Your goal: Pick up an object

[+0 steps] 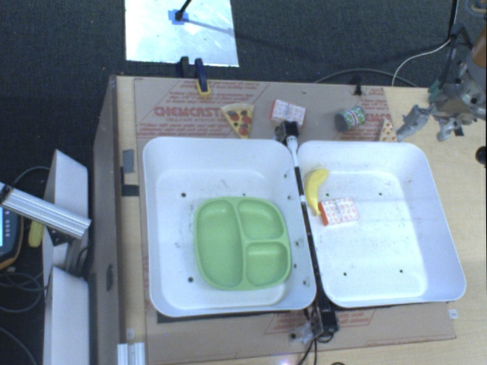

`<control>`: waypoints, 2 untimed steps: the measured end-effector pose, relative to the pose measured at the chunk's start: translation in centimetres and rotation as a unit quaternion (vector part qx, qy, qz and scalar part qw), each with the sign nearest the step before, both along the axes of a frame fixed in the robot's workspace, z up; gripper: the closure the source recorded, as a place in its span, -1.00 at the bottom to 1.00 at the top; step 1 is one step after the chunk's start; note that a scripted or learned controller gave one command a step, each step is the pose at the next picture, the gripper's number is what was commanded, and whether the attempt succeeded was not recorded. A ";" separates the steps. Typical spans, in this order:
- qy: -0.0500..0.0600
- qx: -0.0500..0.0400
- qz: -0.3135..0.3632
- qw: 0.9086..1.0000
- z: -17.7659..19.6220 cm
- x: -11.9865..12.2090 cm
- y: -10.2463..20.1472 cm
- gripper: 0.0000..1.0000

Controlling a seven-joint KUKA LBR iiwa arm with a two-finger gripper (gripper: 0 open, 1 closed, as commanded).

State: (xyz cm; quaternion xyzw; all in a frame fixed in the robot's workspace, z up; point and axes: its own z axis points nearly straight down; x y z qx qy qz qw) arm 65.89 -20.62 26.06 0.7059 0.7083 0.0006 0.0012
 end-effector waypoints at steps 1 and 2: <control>0.001 0.001 0.001 1.000 -8.9 0.6 7.5 -1.00; -0.006 -0.001 -0.001 1.000 -16.0 0.7 10.3 -1.00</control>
